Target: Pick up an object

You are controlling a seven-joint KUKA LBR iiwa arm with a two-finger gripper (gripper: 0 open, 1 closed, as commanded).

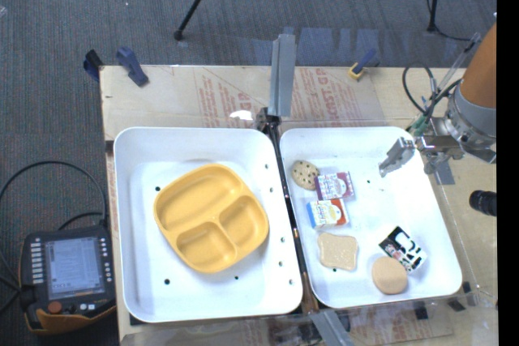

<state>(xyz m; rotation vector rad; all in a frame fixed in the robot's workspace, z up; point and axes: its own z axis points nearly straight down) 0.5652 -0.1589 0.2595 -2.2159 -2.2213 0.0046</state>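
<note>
Your pincer [418,160] hangs over the right bin [454,243] near its 2 o'clock corner, its two fingers spread apart and gripping nothing. Below it, toward 7 o'clock, lie a cookie [305,173], a red-edged packet [335,185] and a blue-and-orange packet [328,213]; at 6 o'clock sit a slice of toast [337,251], a black-and-white packet [402,248] and a tan round bun [390,275]. At 9 o'clock the left bin [134,166] carries a yellow divided plate [211,216].
</note>
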